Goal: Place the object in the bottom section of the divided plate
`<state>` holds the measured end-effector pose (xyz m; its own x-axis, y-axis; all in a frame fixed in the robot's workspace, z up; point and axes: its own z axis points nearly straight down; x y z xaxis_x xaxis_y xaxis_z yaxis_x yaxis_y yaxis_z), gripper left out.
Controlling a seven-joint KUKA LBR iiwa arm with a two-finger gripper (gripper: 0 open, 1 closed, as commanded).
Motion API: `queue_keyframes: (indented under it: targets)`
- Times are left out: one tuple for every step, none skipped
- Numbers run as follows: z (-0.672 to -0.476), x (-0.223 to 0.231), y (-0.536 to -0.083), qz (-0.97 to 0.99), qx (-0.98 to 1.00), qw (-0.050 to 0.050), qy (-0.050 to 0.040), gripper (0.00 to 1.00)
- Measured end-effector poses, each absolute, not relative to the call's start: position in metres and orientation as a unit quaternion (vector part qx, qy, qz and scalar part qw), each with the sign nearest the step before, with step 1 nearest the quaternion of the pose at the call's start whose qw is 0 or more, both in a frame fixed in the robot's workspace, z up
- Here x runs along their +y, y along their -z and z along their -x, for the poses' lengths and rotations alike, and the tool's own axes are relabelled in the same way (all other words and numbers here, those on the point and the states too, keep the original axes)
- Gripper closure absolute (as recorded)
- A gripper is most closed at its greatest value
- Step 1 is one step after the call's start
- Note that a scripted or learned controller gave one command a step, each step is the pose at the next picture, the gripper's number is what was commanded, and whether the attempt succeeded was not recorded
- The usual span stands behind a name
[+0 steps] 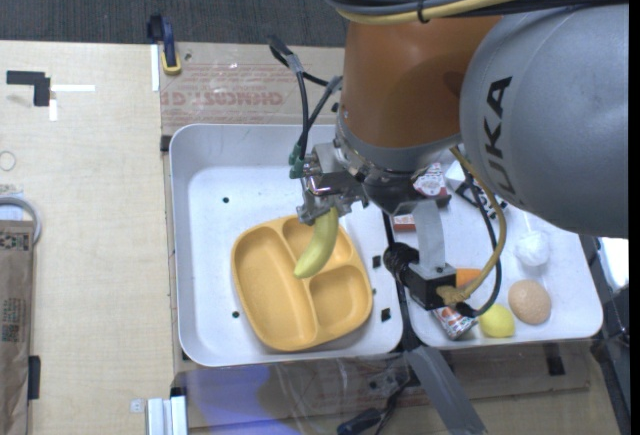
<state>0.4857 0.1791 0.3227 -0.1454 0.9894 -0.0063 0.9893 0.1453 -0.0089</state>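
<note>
Left white bin (pixel 200 253) with yellow divided plate (pixel 290 308), banana (pixel 318 245) clamped in pincer (pixel 322 213) above.

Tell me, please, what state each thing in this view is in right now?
Banana: gripped at its top end by the tool, hanging tilted over the plate.
Divided plate: flat in the left bin.
Lemon: resting in the right bin.
Egg: resting beside the lemon.

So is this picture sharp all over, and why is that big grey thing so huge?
Camera view: the arm looms large because it sits close to the lens; the banana and yellow divided plate look reasonably sharp; light is soft, with a faint shadow under the banana.
</note>
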Motion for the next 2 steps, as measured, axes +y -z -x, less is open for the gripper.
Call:
queue_keyframes:
  targets:
    - [-0.498, 0.192, -0.297, 0.664, -0.748, 0.001, -0.0032, 1.0]
    - [-0.503, 0.145, -0.303, 0.659, -0.752, 0.0, -0.0024, 1.0]
